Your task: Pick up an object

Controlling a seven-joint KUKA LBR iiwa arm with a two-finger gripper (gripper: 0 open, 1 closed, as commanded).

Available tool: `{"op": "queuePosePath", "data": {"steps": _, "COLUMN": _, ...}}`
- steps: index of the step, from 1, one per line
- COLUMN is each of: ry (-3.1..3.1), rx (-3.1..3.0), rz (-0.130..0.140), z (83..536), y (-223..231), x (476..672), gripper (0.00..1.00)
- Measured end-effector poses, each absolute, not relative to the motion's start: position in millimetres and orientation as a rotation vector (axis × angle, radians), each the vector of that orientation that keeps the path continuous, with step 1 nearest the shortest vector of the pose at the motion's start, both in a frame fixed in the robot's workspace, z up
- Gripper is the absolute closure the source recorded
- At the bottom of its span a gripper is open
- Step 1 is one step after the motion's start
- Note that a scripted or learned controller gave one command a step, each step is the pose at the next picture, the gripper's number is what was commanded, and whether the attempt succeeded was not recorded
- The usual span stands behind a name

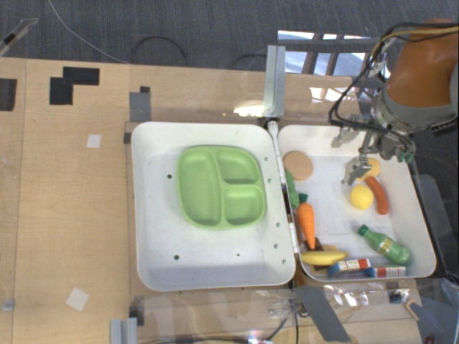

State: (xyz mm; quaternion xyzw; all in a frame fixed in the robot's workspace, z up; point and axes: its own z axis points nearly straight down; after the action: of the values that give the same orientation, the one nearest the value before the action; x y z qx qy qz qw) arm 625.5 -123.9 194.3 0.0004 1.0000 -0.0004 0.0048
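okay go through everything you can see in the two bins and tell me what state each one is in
Green divided plate: flat in the left bin, compartments bare.
Carrot: lying flat.
Banana: lying flat.
Green bottle: on its side, cap on.
Lemon: loose, beside the sausage.
Gripper: low over the right bin.

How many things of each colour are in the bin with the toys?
Yellow: 3, lemon, banana, a yellow piece by the gripper
Orange: 1, carrot
Red: 2, sausage, tube
Green: 2, bottle, a green piece
Tan: 1, cookie
Total: 9
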Motion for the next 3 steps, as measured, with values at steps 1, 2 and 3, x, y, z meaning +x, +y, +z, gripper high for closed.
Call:
{"op": "queuePosePath", "data": {"steps": 1, "ry": 3.128, "rx": -0.119, "rz": -0.002, "z": 96, "y": -144, "x": 586.7, "gripper": 0.0}}
{"op": "queuePosePath", "data": {"steps": 2, "ry": 3.069, "rx": -0.605, "rz": -0.01, "z": 89, "y": -207, "x": 586.3, "gripper": 0.0}}
{"op": "queuePosePath", "data": {"steps": 3, "ry": 3.076, "rx": -0.507, "rz": -0.013, "z": 91, "y": -180, "x": 520.5, "gripper": 0.0}}
